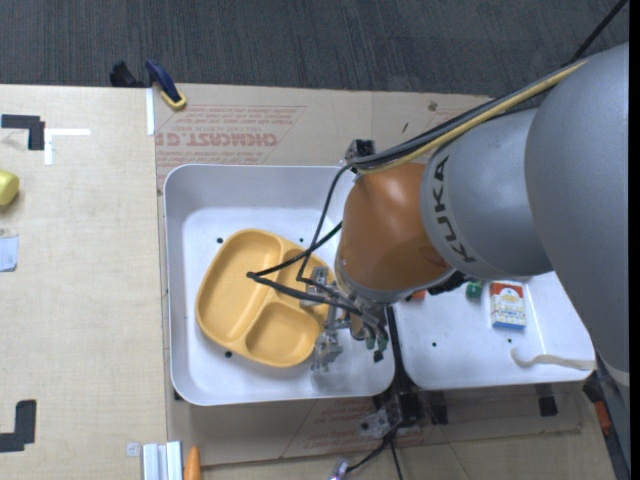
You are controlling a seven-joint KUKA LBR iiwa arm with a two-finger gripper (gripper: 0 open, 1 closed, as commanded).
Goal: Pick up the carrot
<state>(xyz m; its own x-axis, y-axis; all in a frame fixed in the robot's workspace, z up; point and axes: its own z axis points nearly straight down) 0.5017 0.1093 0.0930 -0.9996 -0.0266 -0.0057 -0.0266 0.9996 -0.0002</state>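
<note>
From the camera above the tabletop (pixel 80 318), we see two shallow white bins side by side. The left bin (pixel 190 298) holds a yellow divided plate (pixel 240 303), tilted a little against the bin floor. The pincer (pixel 327 353) hangs low over the left bin, just beside the plate's right edge, under the arm's orange band (pixel 385 233); we cannot tell how it is set, since the metal parts blur together there. The right bin (pixel 470 353) holds a small white and blue card or packet (pixel 508 305), a small green piece (pixel 471 291) beside it, and a pale strip (pixel 550 360) near the front rim. A red-orange sliver (pixel 432 290) peeks out from under the arm in the right bin; it may be the carrot, though most of it is hidden. On the tabletop, well apart from the bins, a yellow thing (pixel 6 188) sits at the left edge.
</note>
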